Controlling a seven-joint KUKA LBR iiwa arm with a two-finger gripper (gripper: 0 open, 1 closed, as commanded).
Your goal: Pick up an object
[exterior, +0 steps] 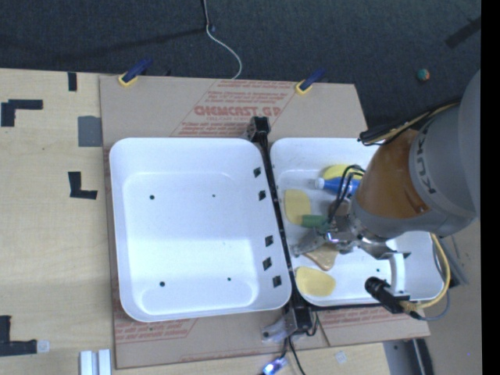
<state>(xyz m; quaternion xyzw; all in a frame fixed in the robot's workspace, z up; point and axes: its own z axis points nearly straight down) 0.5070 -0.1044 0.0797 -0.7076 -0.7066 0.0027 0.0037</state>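
**A:** Gripper (332, 237) first. Hangs low inside the right bin (349, 275), at the end of the grey arm (437, 178) coming in from the right.

**B:** Apart or together?

**A:** Cannot tell. Hidden under the wrist from this height.

**B:** And the things to pick up?

**A:** All in that same bin. Nearest the front wall, a pale yellow round piece (315, 282), lying flat, a little apart from the gripper. Next back, a tan piece (316, 253), right at the gripper's tip. Touching or not, cannot tell. Then a small green thing (313, 222), just beside the gripper on the side toward the other bin. Further back, a pale yellow square (297, 206), close to the wall shared by the two bins. Farthest, a blue-and-white tube (331, 183), with a yellow thing (336, 171) just behind it, seemingly touching.

**B:** Around that bin?

**A:** Alongside, the left bin (195, 233), white and shallow, meeting the right one along the middle edge. Under both, a brown cardboard sheet (234, 108) with red lettering, flat on the wooden table (47, 209). At the sheet's far edge, two yellow-and-blue clamps (134, 71), well apart.
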